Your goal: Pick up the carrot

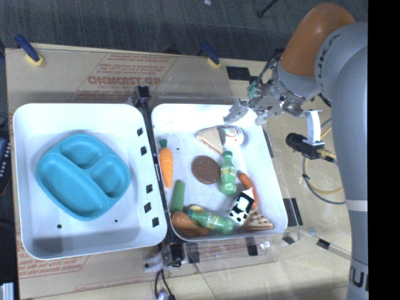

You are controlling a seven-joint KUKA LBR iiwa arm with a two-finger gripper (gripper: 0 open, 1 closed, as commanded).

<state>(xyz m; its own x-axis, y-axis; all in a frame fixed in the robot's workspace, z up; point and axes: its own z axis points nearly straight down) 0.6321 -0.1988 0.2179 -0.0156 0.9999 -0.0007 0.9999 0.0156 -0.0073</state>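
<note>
White plastic formed both shallow bins on the bench in the camera view. Taking the black divider [152,167] between them as the landmark: the bin left of it [28,230] held a blue sectioned plate [83,175], set toward its centre with bare floor all around. The bin right of the divider [187,114] held the toy food. The carrot [165,165] lay just right of the divider, close against that wall, its green top pointing away from the near rim and its orange body lengthwise along the divider. Farther right of it sat a brown round patty [206,169], a green bottle [227,175] and a sandwich wedge [212,137]. Toward the near end of the divider a clutter gathered: a green vegetable [179,195], another green bottle [212,219], a black-and-white carton [239,209]. Open floor remained at the bin's far end, right of the divider's top. The gripper [239,112] hung over that bin's far right corner, well apart from the carrot, its fingers slightly parted with nothing between them.
</note>
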